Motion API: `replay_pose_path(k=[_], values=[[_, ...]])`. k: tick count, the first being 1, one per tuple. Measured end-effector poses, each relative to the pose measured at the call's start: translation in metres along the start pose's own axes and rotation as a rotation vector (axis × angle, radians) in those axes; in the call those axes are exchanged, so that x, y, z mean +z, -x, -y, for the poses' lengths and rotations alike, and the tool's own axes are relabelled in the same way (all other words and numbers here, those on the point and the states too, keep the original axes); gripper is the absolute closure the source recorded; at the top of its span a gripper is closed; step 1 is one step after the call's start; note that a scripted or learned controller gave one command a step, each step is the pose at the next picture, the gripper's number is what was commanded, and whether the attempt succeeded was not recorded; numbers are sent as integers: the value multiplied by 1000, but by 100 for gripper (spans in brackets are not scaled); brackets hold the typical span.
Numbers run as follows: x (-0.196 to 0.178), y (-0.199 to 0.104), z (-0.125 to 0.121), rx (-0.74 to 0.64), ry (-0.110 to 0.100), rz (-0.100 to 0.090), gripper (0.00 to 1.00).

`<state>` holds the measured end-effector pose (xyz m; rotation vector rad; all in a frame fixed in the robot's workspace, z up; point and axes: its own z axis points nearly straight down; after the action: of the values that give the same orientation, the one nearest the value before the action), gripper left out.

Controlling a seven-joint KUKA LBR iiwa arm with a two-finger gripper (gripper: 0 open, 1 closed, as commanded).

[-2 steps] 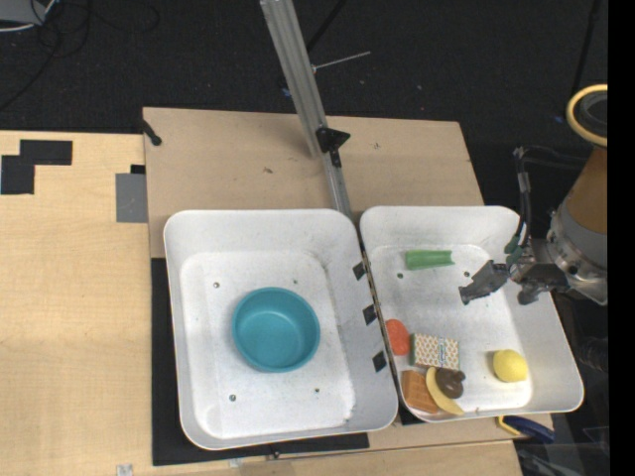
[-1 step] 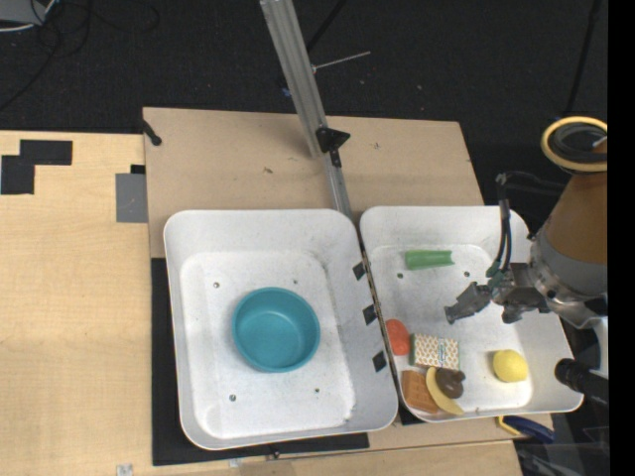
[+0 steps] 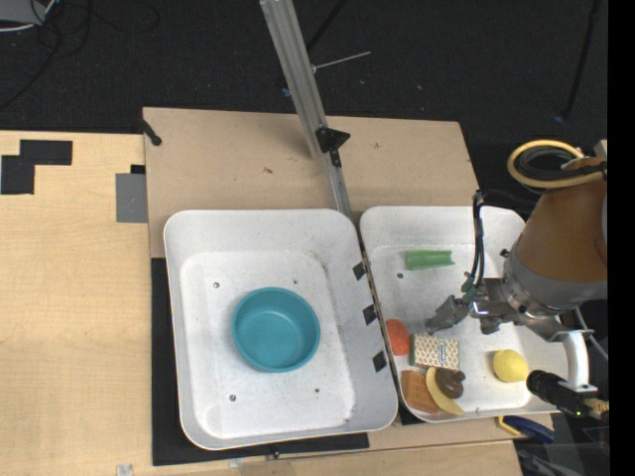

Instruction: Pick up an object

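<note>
A teal bowl (image 3: 277, 328) sits upright in the left bin. In the right bin lie a green block (image 3: 428, 259), a yellow ball (image 3: 510, 366) and an orange thing (image 3: 398, 338).

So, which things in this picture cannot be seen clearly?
- Tool, camera view: small and dark; finger state unclear.
- Brown items in the right bin: overlapping at the front wall, identity unclear.
- Arm: cut off at the right.

Teal bowl (image 3: 277, 329) in left bin (image 3: 189, 236), arm (image 3: 561, 246) over right bin (image 3: 382, 228)
</note>
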<state>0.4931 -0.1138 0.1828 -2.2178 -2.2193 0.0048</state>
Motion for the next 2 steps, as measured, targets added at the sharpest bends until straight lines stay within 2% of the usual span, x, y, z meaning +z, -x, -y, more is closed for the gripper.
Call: replay_pose_path(k=[1, 2], values=[[62, 2, 0, 1, -1, 0, 0], [50, 3, -1, 2, 4, 1, 100]])
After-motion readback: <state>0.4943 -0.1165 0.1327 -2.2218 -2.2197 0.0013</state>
